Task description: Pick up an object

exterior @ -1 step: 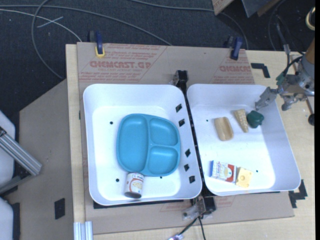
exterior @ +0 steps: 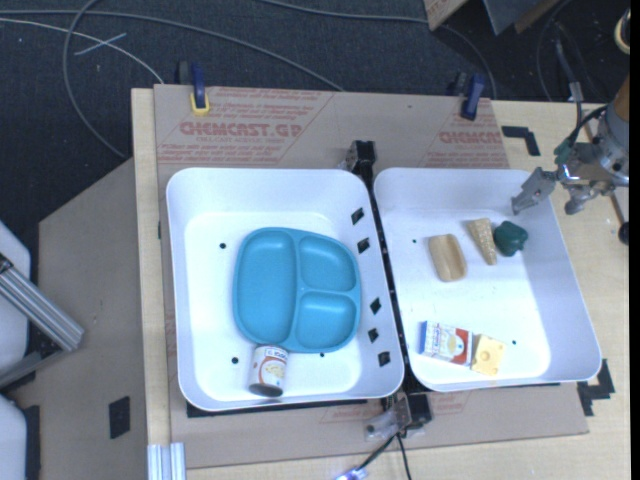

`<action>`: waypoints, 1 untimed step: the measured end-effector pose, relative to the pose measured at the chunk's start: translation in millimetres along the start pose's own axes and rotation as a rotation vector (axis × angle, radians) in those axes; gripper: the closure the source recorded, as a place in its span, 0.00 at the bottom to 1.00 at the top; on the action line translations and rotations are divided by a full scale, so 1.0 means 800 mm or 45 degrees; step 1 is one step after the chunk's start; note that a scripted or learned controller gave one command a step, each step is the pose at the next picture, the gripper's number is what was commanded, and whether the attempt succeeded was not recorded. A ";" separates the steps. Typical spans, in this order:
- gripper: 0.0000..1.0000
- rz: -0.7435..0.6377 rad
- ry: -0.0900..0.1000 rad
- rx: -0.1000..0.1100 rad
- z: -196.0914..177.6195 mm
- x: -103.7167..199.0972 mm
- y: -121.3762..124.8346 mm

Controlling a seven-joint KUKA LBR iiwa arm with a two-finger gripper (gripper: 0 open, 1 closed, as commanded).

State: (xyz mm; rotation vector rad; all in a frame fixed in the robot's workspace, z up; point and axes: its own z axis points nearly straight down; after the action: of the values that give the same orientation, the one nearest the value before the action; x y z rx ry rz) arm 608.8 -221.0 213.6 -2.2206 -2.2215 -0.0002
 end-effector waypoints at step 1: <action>0.00 0.000 0.002 0.006 0.061 0.006 -0.011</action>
State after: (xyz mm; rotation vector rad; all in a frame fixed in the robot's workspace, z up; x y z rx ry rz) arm 599.9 -216.0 164.9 -2.2175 -2.2179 0.0031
